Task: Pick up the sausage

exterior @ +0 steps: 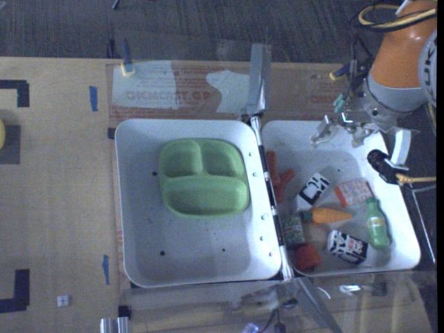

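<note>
Sausage (272, 164) lies along left wall of right bin (409, 248), beside red toy. Claw (341, 132) hovers over bin's far edge, well apart from sausage, fingers spread, nothing between. Green plate (203, 177) in left bin (139, 255).

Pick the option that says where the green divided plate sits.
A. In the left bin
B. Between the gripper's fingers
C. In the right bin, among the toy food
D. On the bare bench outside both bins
A. The green divided plate lies flat inside the left bin, while the gripper is over the far edge of the right bin.
</note>
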